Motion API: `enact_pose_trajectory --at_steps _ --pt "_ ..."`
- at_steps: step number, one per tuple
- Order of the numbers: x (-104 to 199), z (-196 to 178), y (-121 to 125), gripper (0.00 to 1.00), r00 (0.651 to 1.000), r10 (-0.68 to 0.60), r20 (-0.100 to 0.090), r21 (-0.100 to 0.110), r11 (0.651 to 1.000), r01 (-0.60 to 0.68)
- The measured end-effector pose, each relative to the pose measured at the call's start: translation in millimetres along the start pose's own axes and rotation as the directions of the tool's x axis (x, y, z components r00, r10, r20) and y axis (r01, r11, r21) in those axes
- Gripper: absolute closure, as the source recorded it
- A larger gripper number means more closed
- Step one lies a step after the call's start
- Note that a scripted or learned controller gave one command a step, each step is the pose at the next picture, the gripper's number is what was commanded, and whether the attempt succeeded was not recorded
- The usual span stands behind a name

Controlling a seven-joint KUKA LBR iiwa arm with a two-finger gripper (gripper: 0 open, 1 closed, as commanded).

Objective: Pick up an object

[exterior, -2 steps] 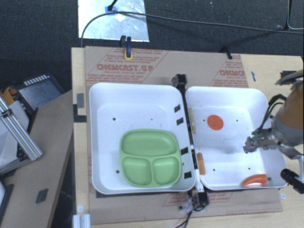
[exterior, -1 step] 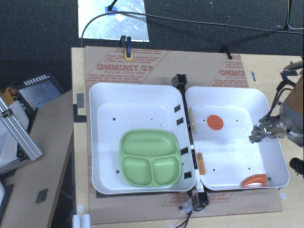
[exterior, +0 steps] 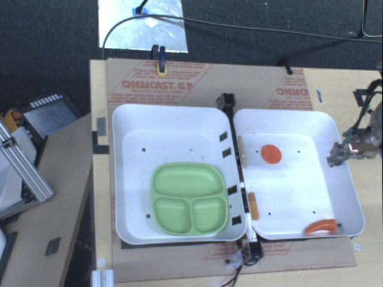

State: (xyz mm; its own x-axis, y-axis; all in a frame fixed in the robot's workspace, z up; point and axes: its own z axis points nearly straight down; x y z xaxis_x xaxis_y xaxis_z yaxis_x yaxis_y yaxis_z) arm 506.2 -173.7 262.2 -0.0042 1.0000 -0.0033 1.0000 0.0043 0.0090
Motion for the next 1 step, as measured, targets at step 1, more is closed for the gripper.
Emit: enact_pose_trajectory --at_steps 1 --pt "43.3 7.1 -4.7 1.00 1.000 -0.004 -0.004 0.007 1.000 0.004"
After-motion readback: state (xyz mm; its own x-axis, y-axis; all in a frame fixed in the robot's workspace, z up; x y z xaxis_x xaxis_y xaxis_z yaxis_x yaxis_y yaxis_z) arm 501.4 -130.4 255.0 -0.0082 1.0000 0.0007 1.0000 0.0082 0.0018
